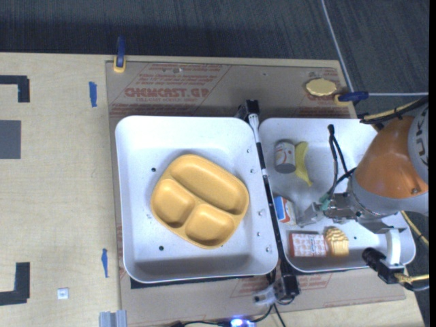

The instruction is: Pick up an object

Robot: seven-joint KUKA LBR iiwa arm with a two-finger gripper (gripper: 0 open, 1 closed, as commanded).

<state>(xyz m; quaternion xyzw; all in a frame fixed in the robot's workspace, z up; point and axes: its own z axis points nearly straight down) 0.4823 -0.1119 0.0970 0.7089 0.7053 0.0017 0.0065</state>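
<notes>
In the right bin (pixel 344 129) lie a small can (pixel 285 155) on its side, a yellow banana (pixel 302 163) next to it, a red and white packet (pixel 307 244), a golden-brown ridged piece (pixel 336 242) and a small red and blue carton (pixel 286 212) by the left wall. My gripper (pixel 325 208) hangs low over the middle of this bin, just above the packet and the ridged piece and right of the carton. Nothing shows held in it. The arm's orange band (pixel 388 165) covers the bin's right part.
The left bin (pixel 133 182) holds a yellow three-compartment plate (pixel 199 199). A divider with black clips (pixel 262 176) runs between the bins. A round yellow disc (pixel 321 86) and a blue clamp (pixel 351 96) sit on the board behind the right bin. Cables trail near the arm.
</notes>
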